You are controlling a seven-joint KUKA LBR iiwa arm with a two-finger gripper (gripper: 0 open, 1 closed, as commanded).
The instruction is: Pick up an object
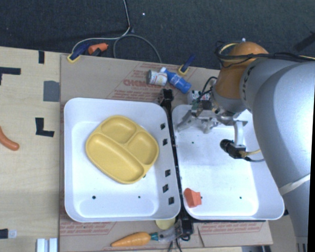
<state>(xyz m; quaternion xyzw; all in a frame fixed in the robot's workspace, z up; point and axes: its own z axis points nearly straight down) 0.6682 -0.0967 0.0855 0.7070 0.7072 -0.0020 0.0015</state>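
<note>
**Reaching the orange block from the far corner**

Nearest the camera, a toy carrot (132, 239) lay on the cardboard just below the two bins, outside both. Just above it, in the near left corner of the right bin (264, 205), sat a small orange block (192, 198), the one loose thing in that bin and, by my judgement, the likeliest target. The left bin (72, 144) held a yellow divided plate (122, 148), broad and shallow and probably awkward for two fingers.

At the far end of the right bin, the claw (200, 120) hung low over the floor near the back wall, well apart from the block. Whether it was released or clenched could not be told; the wrist and cabling muddled that part of the view. Nothing was visibly held.

To do the step well, the arm would have needed to travel toward the camera and leftward, then descend squarely over the block. The block sat close to the divider between the bins, so a finger coming down on that side risked striking the wall; turning the grasp to run along the divider seemed wiser. A centred, straight descent mattered, since a light block could skid away if nudged.

A toy sausage (5, 138) on the wooden surface (17, 184) and a small bottle (170, 79) beyond the bins looked out of easy reach.
</note>
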